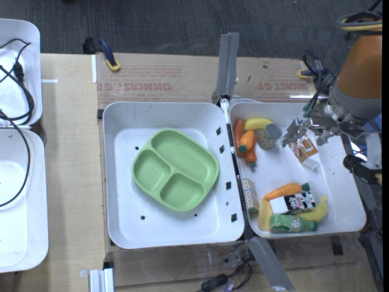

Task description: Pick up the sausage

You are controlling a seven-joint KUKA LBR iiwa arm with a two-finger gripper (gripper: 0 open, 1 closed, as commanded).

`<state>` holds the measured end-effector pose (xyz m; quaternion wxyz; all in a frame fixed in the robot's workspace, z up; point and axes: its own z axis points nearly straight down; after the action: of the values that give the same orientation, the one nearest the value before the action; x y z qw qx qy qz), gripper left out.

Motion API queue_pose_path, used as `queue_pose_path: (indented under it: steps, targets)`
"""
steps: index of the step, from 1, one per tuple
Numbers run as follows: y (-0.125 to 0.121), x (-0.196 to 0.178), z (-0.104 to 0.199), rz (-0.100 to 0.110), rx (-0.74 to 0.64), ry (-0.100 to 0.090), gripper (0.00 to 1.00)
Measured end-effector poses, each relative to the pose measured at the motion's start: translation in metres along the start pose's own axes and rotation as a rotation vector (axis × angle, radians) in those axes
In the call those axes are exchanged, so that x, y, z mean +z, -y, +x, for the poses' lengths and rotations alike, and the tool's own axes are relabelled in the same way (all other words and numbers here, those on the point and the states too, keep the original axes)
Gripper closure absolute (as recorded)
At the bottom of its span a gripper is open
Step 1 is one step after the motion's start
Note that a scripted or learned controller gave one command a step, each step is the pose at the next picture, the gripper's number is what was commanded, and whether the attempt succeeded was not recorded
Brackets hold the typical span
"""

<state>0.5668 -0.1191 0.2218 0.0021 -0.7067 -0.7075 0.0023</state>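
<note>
Green bottle (293, 224) bottom of right bin (340, 181); sausage (239, 128) upper-left; claw (302, 129) nearby, spread, empty; cardboard lettering mirrored, unreadable.

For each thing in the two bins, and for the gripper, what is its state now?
green divided plate: flat in the left bin, holding nothing
sausage: lying in the right bin by its left wall, not gripped
yellow banana: lying beside the sausage
gripper: above the right bin

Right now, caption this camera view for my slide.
Arm's tool hovers over right bin of toy food; green plate sits in left bin.
</note>
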Motion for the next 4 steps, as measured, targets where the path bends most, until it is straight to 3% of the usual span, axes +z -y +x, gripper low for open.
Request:
queue_pose_path:
  steps: [1,2,3,4]
  targets:
    - [-0.011,0.132,0.025,-0.002,0.163,0.0,0.0]
    - [-0.045,0.132,0.025,-0.002,0.044,0.001,0.0]
    - [-0.092,0.131,-0.025,-0.003,0.042,0.001,0.0]
    - [-0.025,0.132,0.026,-0.002,0.125,0.0,0.0]
